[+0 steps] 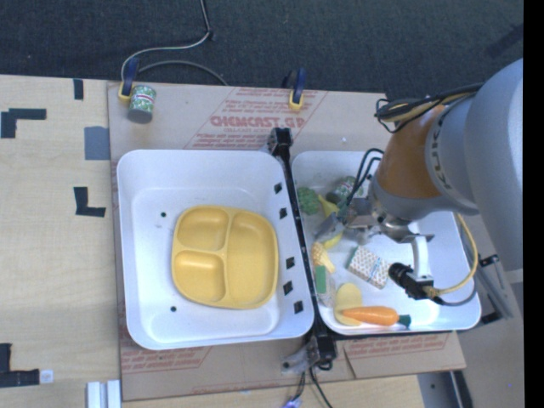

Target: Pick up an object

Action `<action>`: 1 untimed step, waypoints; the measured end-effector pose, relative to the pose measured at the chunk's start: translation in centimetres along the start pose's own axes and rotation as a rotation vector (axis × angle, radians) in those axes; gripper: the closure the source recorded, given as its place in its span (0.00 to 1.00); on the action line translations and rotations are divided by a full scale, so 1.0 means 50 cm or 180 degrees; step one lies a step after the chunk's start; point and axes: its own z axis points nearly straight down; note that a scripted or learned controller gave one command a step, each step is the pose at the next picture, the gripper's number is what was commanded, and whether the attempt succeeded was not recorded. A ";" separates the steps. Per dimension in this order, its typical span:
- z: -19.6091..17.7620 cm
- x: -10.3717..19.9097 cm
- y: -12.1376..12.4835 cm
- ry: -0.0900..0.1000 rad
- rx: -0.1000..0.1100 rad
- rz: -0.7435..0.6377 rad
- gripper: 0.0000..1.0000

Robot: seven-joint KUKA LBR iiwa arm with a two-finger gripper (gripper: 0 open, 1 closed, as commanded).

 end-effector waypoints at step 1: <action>0.003 0.006 0.133 -0.0003 0.0019 0.0008 0.00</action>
